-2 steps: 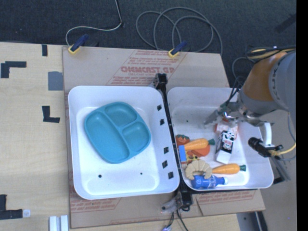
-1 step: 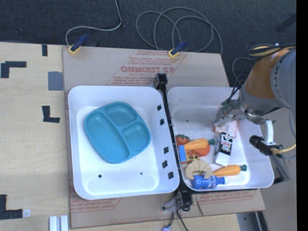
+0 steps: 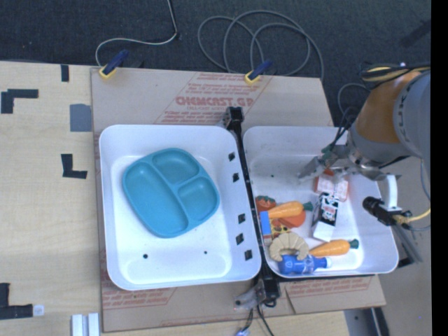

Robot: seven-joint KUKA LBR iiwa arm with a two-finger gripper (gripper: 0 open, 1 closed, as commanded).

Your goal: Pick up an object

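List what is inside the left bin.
The left bin holds one blue divided plate with nothing visible in its compartments. Whatever lies under the plate is hidden.

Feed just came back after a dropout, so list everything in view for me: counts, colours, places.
Shallow white plastic bins: 2, white, side by side on the brown cardboard sheet.
Blue divided plastic plate: 1, blue, left bin.
Orange toy carrots: 2, orange, right bin, one mid, one near front.
Black-and-white small carton: 1, right bin centre.
Red-and-white small packet: 1, under the end effector.
Blue plastic bottle: 1, right bin front.
Tan toy pastry: 1, above the bottle.
Grey-and-orange arm: 1, right side; end effector over right bin.
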